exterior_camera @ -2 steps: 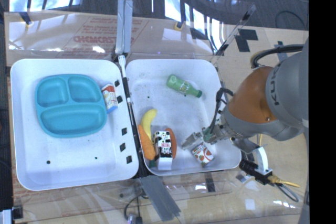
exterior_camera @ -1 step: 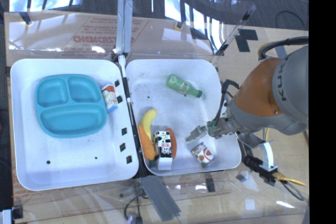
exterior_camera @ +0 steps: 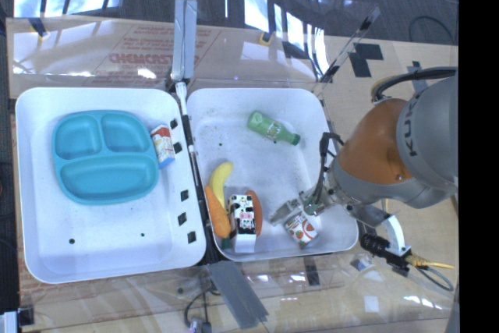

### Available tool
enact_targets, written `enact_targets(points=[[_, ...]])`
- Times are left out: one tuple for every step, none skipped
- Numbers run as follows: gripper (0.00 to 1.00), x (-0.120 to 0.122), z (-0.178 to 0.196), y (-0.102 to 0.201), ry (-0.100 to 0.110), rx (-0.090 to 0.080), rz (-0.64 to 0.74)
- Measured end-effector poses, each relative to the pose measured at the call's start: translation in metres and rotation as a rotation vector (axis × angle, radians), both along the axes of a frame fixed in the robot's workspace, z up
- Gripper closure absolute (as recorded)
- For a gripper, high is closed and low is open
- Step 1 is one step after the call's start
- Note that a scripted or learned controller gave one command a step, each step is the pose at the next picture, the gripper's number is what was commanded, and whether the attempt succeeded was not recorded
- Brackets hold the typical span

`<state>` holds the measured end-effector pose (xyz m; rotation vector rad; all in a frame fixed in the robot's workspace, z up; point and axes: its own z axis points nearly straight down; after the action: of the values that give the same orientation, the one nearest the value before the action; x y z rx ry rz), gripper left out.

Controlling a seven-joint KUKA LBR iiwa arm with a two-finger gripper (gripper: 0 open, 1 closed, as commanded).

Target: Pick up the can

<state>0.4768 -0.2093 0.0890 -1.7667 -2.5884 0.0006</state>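
Although the gripper [exterior_camera: 300,208] sits low in the right bin [exterior_camera: 257,101], its metal fingers are a small blurred tangle and I cannot tell how far they are spread or whether anything is caught between them. Just below it, touching or nearly so, lies the can [exterior_camera: 302,230], a short cylinder with a white, red and green label, tipped on its side close to the bin's near wall. From here the risk is a miss: a round, smooth can on its side may roll or skid away if the fingers close off-centre, and the wall beside it leaves little room for one finger to get behind.

Further left of the gripper stand a boxy carton with cow patches [exterior_camera: 244,216], a matte orange carrot [exterior_camera: 217,212] and a curved yellow banana [exterior_camera: 221,175]. Up and to its left lies a glossy green bottle [exterior_camera: 272,129]. Well beyond, in the left bin [exterior_camera: 47,246], rest a blue compartment plate [exterior_camera: 105,156] of smooth plastic and a small labelled container [exterior_camera: 162,144].
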Motion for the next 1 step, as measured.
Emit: enact_targets(points=[[1.00, 0.0003, 0.0068, 0.0003, 0.005, 0.003, 0.004]])
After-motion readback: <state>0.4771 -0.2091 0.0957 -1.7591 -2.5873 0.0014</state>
